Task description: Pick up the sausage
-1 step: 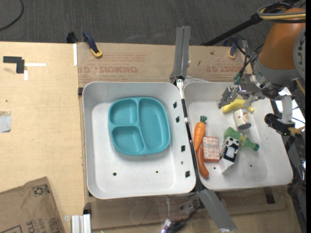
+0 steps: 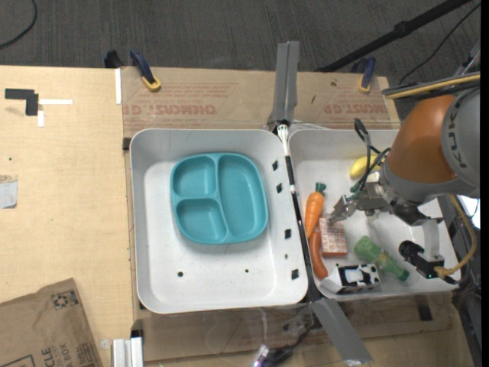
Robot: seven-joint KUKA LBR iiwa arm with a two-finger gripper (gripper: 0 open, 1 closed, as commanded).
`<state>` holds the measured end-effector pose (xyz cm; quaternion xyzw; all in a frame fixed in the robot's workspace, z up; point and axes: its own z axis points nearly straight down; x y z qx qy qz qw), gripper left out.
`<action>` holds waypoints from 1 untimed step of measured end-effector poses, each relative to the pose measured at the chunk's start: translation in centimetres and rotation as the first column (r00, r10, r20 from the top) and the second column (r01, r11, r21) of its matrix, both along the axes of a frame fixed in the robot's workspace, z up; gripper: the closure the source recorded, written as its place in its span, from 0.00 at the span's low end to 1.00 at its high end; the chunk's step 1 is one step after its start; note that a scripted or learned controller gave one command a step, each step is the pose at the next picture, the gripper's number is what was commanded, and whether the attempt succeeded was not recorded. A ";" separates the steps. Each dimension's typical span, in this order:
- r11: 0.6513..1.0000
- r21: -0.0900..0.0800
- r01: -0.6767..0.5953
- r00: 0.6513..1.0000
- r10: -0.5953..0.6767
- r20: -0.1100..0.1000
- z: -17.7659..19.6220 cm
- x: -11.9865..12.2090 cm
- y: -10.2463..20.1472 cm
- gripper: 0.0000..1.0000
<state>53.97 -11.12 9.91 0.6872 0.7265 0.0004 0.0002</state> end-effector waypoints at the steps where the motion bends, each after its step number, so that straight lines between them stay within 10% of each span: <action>1: 0.959 0.003 0.282 0.959 -0.282 0.010 -0.3 -5.8 -1.1 0.00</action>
